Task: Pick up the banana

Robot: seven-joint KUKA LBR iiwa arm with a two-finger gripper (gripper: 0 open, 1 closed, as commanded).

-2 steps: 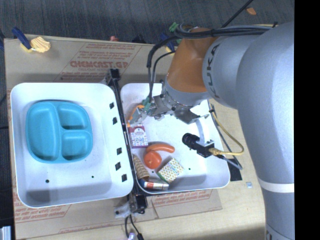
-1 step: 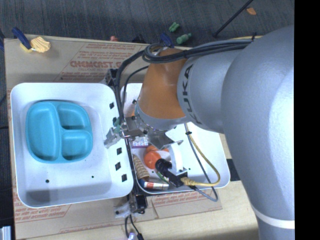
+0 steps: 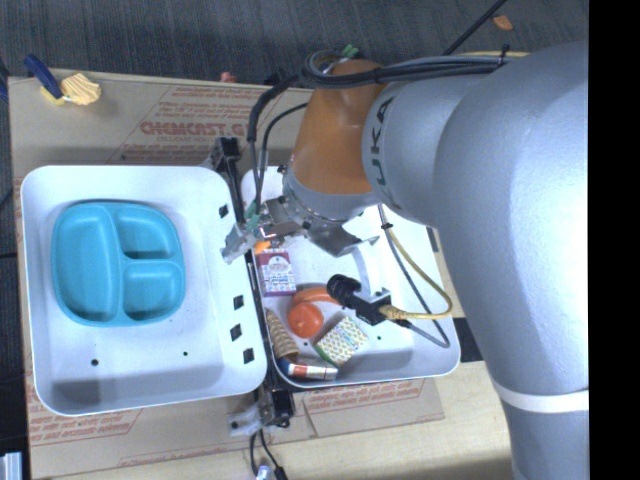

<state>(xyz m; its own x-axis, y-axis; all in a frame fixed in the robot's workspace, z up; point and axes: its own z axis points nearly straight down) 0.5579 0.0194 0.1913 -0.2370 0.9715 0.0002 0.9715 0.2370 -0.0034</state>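
My gripper (image 3: 250,236) hangs low over the left side of the right bin (image 3: 430,353), close to the wall between the two bins. Just below it lies a small red and white carton (image 3: 275,270). The big grey arm and its orange band (image 3: 335,143) hide most of the right bin's upper and right parts.
In the right bin's near part lie an orange round thing (image 3: 307,317), a brown cone (image 3: 283,339), a patterned packet (image 3: 343,340) and a metallic tube (image 3: 311,371). A blue divided plate (image 3: 118,261) sits in the left bin (image 3: 60,383).
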